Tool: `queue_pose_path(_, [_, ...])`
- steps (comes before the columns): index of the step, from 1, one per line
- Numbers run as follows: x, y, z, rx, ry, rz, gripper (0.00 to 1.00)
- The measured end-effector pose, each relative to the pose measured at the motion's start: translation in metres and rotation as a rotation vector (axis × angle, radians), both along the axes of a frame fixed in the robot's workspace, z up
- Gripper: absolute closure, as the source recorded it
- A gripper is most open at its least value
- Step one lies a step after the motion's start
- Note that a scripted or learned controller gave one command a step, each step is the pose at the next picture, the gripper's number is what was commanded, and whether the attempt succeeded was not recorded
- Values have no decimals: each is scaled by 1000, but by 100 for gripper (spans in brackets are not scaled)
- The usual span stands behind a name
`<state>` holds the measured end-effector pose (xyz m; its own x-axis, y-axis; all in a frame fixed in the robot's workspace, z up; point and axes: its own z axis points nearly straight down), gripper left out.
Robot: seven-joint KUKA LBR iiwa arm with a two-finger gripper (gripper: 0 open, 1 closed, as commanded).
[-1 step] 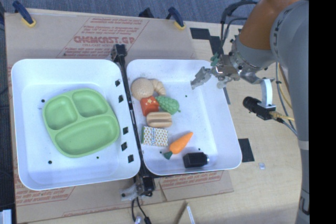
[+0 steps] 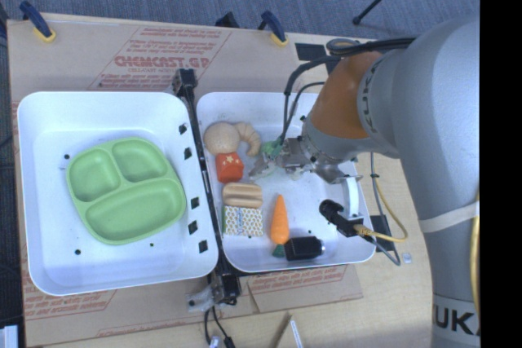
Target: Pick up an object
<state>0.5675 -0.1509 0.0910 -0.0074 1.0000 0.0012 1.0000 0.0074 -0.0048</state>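
My gripper (image 2: 272,160) is low in the right bin (image 2: 342,255), near its middle, with the grey arm and orange band (image 2: 342,98) above it to the right. A small green item (image 2: 272,148) lies right at the gripper's tip. Just left of it lie a beige croissant-like bread (image 2: 231,135) and a red block (image 2: 230,167). Below these are a hot-dog bun (image 2: 242,194), a patterned green-and-white block (image 2: 243,221), an orange carrot (image 2: 279,219) and a black object (image 2: 303,248).
The left bin (image 2: 41,175) holds a green divided plate (image 2: 126,190). A black divider (image 2: 196,167) runs between the bins. Cables (image 2: 383,216) hang along the right bin's right side. Blue clamps (image 2: 273,25) sit on the cardboard at the back.
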Motion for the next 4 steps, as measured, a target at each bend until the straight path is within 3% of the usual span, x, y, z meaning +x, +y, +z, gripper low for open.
queue_pose_path(1, [-80, -13, 0, 0, 1, -1, 0])
queue_pose_path(2, [-79, -13, 10, 1, 2, 5, 100])
queue_pose_path(3, [-92, -17, 12, 1, 0, 0, 100])
queue_pose_path(4, [-91, 54, 114, 0, -3, 0, 100])
